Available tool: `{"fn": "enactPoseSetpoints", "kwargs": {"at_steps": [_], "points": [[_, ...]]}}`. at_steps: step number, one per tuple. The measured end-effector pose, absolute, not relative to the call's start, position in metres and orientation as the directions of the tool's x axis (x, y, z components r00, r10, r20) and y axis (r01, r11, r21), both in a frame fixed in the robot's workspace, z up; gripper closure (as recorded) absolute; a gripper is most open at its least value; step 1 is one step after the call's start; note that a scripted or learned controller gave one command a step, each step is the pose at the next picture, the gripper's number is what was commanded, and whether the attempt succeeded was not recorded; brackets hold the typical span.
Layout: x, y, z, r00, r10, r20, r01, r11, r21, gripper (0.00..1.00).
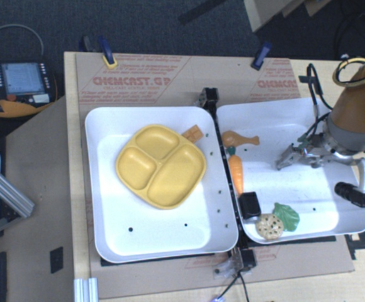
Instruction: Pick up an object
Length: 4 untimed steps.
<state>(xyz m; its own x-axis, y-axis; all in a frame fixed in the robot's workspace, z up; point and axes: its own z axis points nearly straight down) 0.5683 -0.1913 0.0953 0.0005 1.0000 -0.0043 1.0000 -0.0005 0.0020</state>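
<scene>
Yellow glossy sectioned plate (161, 166), tapered orange carrot (235, 174), metal gripper (287, 159)

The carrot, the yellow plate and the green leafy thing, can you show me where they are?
carrot (235, 174), camera view, middle of its orange body.
yellow plate (132, 166), camera view, floor of its left compartment.
green leafy thing (287, 216), camera view, middle of the leaf.

A yellow divided plate (161, 166) is lying in the left bin (107, 231). In the right bin (333, 222), the gripper (287, 160) is hovering above bare floor, with a carrot (235, 173), black block (250, 204), cracker (270, 226) and green leaf (287, 216) lying nearby.
</scene>
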Motion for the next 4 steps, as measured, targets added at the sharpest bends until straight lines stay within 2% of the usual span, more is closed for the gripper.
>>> {"fn": "enactPoseSetpoints", "kwargs": {"at_steps": [1,2,3,4], "points": [[0.571,-0.192,0.111,0.0,1.0,-0.008,1.0,0.0,0.014,1.0],[0.573,-0.196,0.154,0.0,1.0,-0.002,1.0,0.0,0.004,1.0],[0.58,-0.193,0.217,-0.002,1.0,-0.003,1.0,0.002,0.008,1.0],[0.581,-0.194,0.247,-0.001,1.0,-0.002,1.0,0.001,0.005,1.0]]}}
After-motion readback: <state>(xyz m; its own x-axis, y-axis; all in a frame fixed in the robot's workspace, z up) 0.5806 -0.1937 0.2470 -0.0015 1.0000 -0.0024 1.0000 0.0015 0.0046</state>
